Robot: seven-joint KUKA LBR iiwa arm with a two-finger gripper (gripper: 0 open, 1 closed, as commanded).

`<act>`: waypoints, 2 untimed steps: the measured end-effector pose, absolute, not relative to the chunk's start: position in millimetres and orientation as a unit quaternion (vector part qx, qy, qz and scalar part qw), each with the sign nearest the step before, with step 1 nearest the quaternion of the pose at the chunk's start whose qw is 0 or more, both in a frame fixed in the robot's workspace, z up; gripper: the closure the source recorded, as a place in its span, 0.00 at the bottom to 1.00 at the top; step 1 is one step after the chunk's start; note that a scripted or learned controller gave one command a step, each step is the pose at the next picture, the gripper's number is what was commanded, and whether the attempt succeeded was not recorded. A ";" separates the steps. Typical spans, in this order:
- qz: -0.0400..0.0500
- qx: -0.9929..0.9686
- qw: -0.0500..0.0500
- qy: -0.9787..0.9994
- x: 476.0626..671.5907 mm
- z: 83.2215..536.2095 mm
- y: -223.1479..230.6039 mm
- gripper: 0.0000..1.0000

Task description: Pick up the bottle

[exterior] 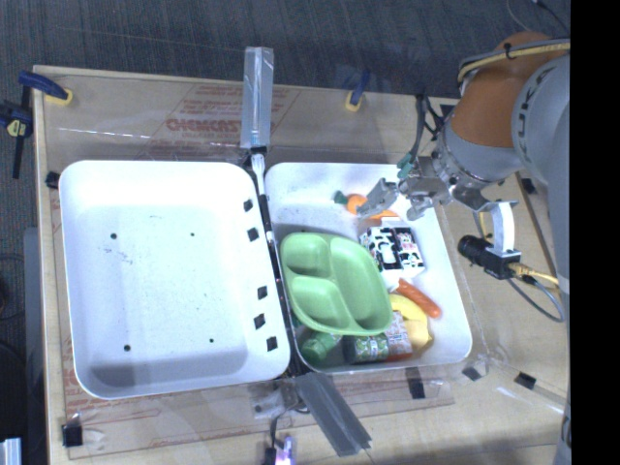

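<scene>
1. Sitting at the far left on the bench (145, 124), left bin (155, 279), white and shallow
2. Adjoining it, right bin (446, 269), crowded with items
3. Lying tilted over the right bin's middle, green divided tray (334, 284), covering part of what is beneath
4. Lying on its side along the near wall, bottle (354, 347), green with a red and dark label, partly tucked under the tray
5. Resting beside the bottle, yellow banana (417, 325) and orange carrot (421, 298)
6. Lying further back, black-and-white patterned box (395, 248)
7. Hovering over the bin's far right corner, gripper (399, 195), well apart from the bottle, gripping nothing, finger spread impossible to judge
</scene>
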State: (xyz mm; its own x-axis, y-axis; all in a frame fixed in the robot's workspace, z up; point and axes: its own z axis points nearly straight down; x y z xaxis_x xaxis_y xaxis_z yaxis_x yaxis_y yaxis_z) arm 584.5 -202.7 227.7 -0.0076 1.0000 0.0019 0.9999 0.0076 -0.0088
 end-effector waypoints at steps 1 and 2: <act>-0.003 -0.708 -0.005 -0.706 516.8 127.7 -169.1 0.00; -0.002 -0.705 -0.002 -0.709 517.1 135.2 -167.3 1.00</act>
